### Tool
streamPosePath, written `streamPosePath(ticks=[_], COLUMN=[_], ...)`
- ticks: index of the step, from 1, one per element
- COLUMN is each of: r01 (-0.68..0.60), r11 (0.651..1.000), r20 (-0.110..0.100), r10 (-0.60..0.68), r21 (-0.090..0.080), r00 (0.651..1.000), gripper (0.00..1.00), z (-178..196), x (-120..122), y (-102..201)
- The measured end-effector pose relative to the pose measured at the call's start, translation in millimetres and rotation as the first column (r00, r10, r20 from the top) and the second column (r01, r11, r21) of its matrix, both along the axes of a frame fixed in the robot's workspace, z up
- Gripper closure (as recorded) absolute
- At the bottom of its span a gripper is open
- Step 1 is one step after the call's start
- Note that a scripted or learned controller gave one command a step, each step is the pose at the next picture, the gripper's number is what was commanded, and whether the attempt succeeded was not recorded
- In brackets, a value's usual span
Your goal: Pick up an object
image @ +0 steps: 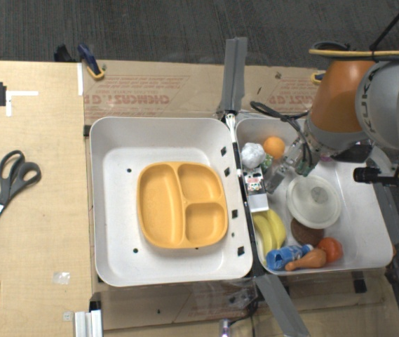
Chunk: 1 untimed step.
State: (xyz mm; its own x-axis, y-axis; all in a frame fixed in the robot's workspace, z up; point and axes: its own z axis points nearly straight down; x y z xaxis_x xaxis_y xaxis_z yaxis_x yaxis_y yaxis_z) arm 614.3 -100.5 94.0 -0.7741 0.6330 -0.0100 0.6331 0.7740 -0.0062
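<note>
The right bin (367,258) holds a small orange ball (274,147), a crumpled silver-white lump (252,154), a small printed box (257,191), a yellow banana (269,232), a blue item (280,257), an orange carrot-like toy (309,260), a red-orange ball (331,248), a brown round thing (306,232) and a white round bowl (314,200). My gripper (284,173) hangs low in the bin's upper part, just below the orange ball, between the silver lump and the white bowl. Nothing is visibly held.
The left bin (108,209) holds a yellow divided plate (182,204). Scissors (7,185) lie on the wooden bench at far left. A grey bar (234,76) runs along the divider between the bins. The arm's orange band (341,97) fills the upper right.
</note>
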Motion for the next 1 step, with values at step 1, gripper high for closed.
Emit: streamPosePath(ticks=[1], r01=[0.083], r11=[0.997], r20=[0.002], r10=[-0.083], r21=[0.008], r00=[0.997], gripper=[0.00], z=[103.8], x=[29.4], y=[-105.5])
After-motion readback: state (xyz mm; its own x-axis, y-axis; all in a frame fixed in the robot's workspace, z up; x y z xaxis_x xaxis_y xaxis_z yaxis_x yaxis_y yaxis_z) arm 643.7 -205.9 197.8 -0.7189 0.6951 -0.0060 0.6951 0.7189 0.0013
